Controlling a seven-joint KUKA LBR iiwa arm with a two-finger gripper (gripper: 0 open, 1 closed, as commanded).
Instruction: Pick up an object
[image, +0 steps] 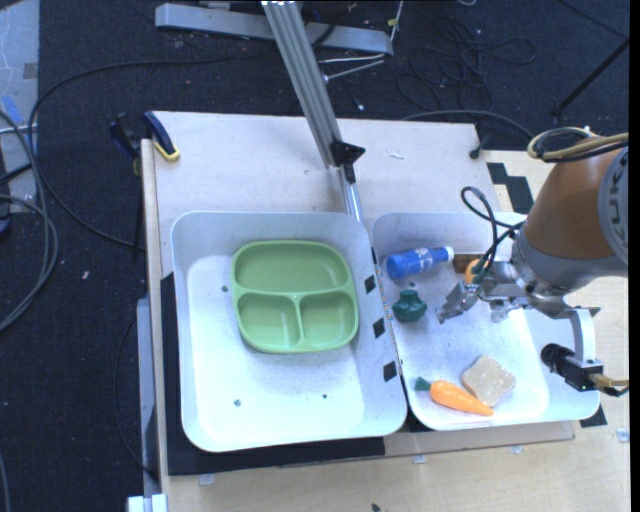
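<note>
In the right bin (520, 345) lie a blue bottle with a white cap (417, 261), a small dark green object (408, 305), an orange carrot (460, 398) and a tan sponge-like block (487, 379). A brown item (465, 264) peeks out just right of the bottle's cap. My gripper (470, 299) hangs over the middle of this bin, right of the green object and below the bottle. Its fingers spread apart with nothing between them.
The left bin (200, 330) holds a green divided plate (296, 295). A slanted metal pole (312, 85) runs down to the ridge between the bins. Black cables (487, 215) loop by the arm's wrist. A blue and yellow clamp (160, 137) sits at the bench's far left corner.
</note>
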